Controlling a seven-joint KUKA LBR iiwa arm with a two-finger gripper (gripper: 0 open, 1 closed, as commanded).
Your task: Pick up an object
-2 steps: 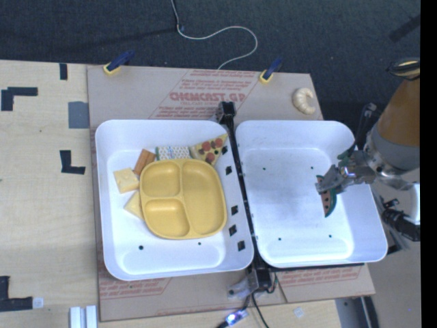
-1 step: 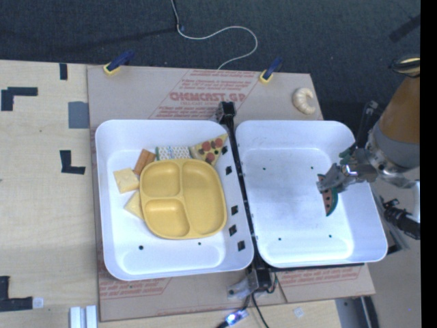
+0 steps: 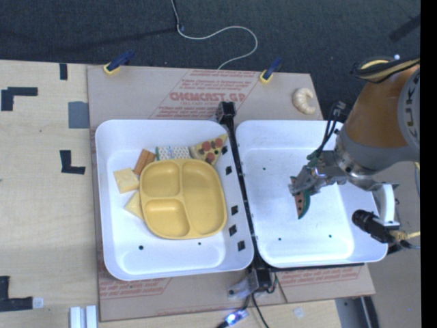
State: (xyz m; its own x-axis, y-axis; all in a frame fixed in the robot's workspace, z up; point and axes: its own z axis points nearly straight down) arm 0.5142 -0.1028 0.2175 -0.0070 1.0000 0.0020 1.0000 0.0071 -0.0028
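The left bin [image 3: 109, 203] holds a yellow divided plate [image 3: 183, 198], partly covering flat pieces at its 9 and 12 o'clock. Over the right bin [image 3: 273, 248], the gripper [image 3: 305, 186] is closed on a slim red-and-green object [image 3: 302, 202], hanging toward 6 o'clock; its upper end is hidden.

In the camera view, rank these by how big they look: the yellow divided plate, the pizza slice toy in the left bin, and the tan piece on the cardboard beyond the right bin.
Largest to smallest:
1. Yellow divided plate, by far the largest.
2. Pizza slice toy.
3. Tan piece on the cardboard; it looks close in size to the pizza slice, so the order of those two is unsure.
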